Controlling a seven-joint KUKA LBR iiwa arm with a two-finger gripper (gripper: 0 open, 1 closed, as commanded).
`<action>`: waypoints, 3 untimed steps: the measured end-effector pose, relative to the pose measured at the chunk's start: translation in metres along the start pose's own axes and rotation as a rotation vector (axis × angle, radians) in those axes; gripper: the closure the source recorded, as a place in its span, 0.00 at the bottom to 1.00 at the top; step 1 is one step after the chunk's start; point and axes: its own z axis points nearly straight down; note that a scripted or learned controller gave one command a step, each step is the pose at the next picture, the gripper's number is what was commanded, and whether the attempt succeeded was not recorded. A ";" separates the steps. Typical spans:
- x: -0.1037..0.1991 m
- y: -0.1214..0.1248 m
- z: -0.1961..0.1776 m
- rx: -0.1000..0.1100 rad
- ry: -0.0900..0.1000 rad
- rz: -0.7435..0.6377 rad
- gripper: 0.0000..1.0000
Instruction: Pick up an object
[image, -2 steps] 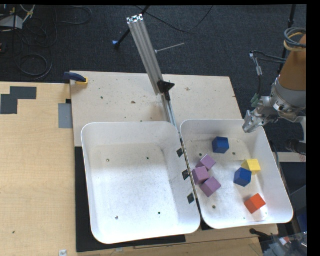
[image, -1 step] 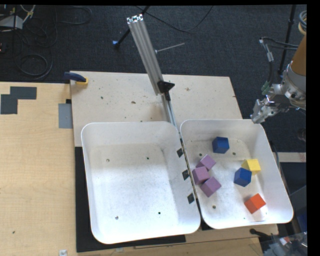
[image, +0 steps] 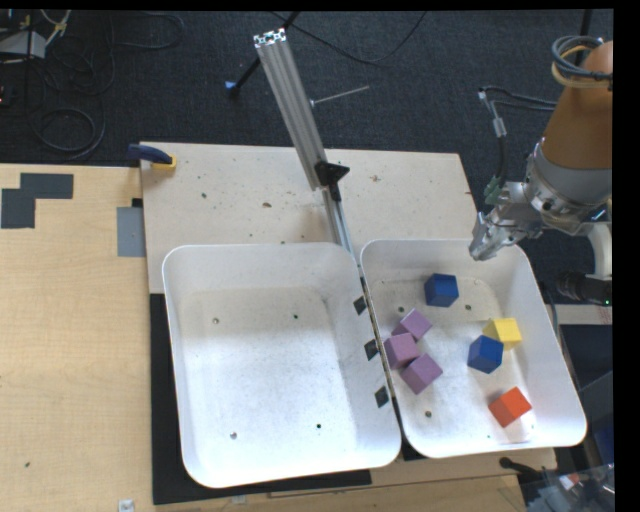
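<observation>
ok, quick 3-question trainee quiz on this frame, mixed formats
1. True or false: the three purple cubes lie in the left white bin.
2. Which cube lies nearest the gripper? A orange cube B yellow cube C dark blue cube by the far wall
3. Fill in: the right white bin holds ___ blue cubes.

Key: 1 false; 2 C; 3 two, the other beside the yellow cube.
</observation>
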 end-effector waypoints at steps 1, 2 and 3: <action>0.043 -0.023 0.018 0.002 0.000 0.001 1.00; 0.096 -0.040 0.032 0.002 0.000 0.000 1.00; 0.143 -0.061 0.025 0.001 -0.001 0.000 1.00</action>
